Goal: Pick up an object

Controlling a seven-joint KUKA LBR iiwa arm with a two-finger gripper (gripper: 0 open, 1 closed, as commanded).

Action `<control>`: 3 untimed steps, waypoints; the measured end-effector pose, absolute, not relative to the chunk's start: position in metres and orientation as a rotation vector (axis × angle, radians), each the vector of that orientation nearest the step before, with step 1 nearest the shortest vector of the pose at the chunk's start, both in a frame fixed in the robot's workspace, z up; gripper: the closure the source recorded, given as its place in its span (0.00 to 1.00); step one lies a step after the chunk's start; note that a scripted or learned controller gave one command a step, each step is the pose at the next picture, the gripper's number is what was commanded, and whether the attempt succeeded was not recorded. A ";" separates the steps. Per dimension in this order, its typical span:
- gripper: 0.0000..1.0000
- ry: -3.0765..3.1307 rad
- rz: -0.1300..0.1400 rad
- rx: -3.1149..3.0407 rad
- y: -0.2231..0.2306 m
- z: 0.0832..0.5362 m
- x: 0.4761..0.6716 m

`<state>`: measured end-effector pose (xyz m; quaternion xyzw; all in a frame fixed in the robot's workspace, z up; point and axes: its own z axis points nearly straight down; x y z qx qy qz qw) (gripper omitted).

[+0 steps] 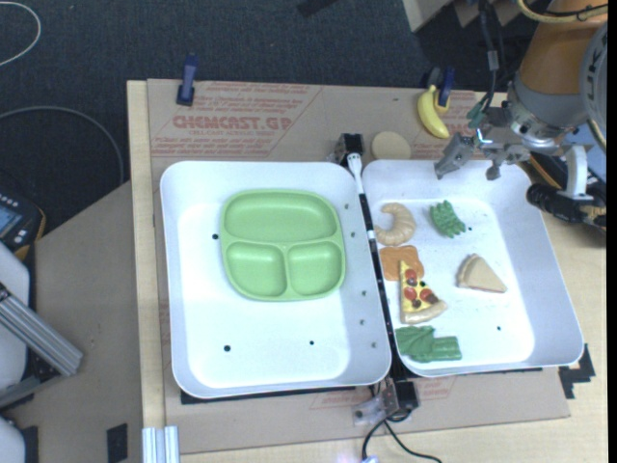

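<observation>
One camera is fixed above the bench (pixel 241 114), looking down at a slant from the front, so the far edge sits high in the frame. It stands far enough back to take in both white bins: the left bin (pixel 183 258) and the right bin (pixel 540 287) side by side. The arm (pixel 564 56) enters from the upper right corner

I see dark blue-grey carpet (pixel 87 37) around the bench, a thin white cable (pixel 21 27) looping across it at upper left, and a brown cardboard sheet (pixel 241 114) covering the benchtop.
</observation>
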<state>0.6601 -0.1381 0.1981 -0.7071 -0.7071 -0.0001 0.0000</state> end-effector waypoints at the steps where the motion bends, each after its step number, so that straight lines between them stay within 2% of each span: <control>1: 1.00 -2.225 -0.004 -2.223 -0.138 0.210 0.661; 2: 1.00 -2.221 0.002 -2.235 -0.231 0.232 0.666; 3: 1.00 -2.216 0.005 -2.219 -0.224 0.178 0.627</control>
